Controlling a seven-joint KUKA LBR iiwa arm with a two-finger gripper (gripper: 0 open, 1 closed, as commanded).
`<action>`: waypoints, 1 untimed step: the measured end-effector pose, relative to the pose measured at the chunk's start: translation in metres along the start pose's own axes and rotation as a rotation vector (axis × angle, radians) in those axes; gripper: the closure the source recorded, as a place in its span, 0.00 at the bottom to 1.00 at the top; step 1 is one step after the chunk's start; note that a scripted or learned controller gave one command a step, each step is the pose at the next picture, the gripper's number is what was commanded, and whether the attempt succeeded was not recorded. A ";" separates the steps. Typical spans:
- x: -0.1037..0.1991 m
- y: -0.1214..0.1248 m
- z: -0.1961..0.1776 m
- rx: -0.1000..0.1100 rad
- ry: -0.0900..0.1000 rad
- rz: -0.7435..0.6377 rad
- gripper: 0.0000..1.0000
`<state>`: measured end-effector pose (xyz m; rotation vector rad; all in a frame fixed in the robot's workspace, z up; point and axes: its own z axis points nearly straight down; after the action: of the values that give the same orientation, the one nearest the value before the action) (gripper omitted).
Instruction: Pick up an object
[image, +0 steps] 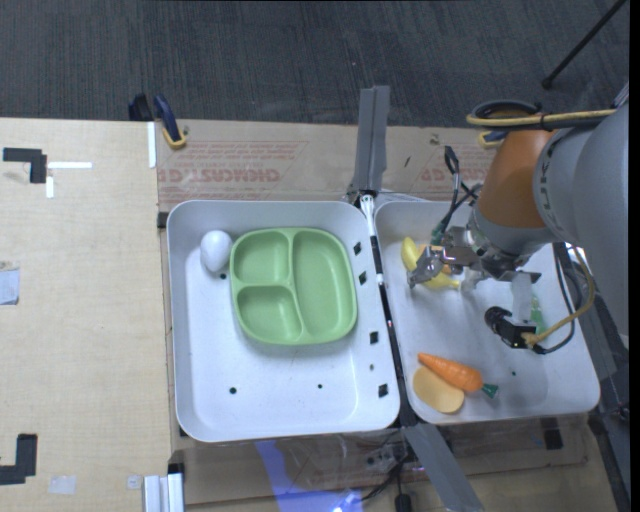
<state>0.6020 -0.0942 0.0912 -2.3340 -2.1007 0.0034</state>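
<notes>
Carrot (451, 372) below tool (432, 270)

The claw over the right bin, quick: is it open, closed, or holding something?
Claw: low over the yellow object in the right bin; whether it is open, closed or gripping cannot be told.

The robot arm (590, 170) is big, round and grey, with an orange band (510, 185) near its end. Thin black and yellow cables (560, 320) loop around it, and the tip is small dark metal parts
</notes>
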 end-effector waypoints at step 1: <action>-0.002 0.000 -0.009 0.001 0.000 0.004 1.00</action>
<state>0.6018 -0.0963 0.1005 -2.3382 -2.0955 0.0049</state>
